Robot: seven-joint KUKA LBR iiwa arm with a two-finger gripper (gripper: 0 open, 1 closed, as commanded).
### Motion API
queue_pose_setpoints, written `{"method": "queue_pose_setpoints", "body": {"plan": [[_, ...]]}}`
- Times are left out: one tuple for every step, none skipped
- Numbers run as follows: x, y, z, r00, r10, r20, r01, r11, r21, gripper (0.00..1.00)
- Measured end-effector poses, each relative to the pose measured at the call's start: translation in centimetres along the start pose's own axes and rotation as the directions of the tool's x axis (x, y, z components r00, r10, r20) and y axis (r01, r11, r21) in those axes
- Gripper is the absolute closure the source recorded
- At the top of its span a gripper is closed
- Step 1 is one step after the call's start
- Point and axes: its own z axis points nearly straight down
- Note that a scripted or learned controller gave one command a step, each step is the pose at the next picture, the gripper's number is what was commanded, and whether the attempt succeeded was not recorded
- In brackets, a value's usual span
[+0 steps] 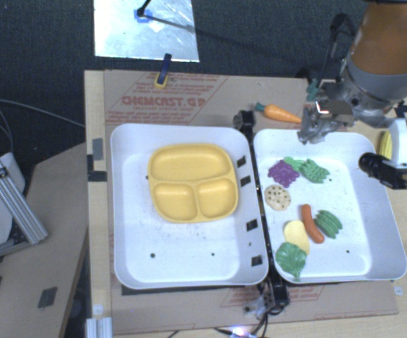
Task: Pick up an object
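My gripper hangs over the far edge of the right bin, with nothing visible between its fingertips. Just in front of it lie purple grapes and a green leafy piece. Nearer the front are a speckled cookie, a red sausage, a green pea pod, a yellow piece and a green leaf. An orange carrot rests on the bench just outside the bin, left of the gripper.
The left bin holds a yellow divided plate. A yellow corn cob sits at the right bin's far right rim. Black clips line the ridge between the bins. A shiny sheet lies beyond the bench.
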Motion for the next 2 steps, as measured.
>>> {"method": "queue_pose_setpoints", "body": {"plan": [[4.0,-1.8,2.0,1.0,0.002,-0.001,-0.002,1.0,0.006,1.0],[9.2,1.4,4.0,1.0,0.001,-0.001,-0.001,1.0,0.003,1.0]]}}
